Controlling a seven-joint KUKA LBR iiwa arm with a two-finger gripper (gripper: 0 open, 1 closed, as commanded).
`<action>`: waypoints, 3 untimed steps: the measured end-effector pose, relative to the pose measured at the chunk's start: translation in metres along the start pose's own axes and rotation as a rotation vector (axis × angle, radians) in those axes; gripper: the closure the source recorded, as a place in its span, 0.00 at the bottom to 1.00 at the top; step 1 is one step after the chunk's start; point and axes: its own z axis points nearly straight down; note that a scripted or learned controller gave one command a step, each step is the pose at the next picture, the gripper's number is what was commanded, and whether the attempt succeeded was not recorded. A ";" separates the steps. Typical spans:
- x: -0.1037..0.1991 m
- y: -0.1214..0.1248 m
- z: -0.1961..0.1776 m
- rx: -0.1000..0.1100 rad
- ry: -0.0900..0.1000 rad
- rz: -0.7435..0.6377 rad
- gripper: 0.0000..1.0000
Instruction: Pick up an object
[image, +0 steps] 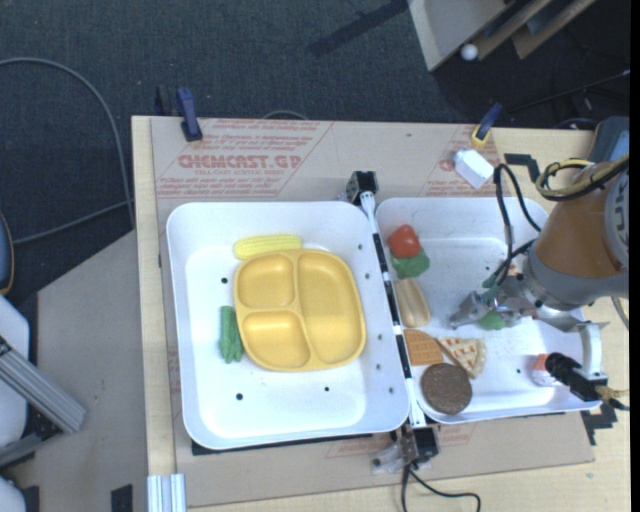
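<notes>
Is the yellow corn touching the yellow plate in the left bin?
Touching. The camera view shows the corn lying right against the top rim of the yellow plate, with no white bin floor visible between them.

The arm (585, 240) has a broad orange band above a grey wrist, black cables looping over it, metallic hand (480, 308).
</notes>
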 end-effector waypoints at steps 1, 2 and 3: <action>0.000 0.001 -0.010 -0.002 -0.001 0.001 1.00; 0.041 0.093 -0.002 -0.003 -0.001 -0.002 1.00; 0.121 0.051 -0.101 -0.003 0.000 -0.002 1.00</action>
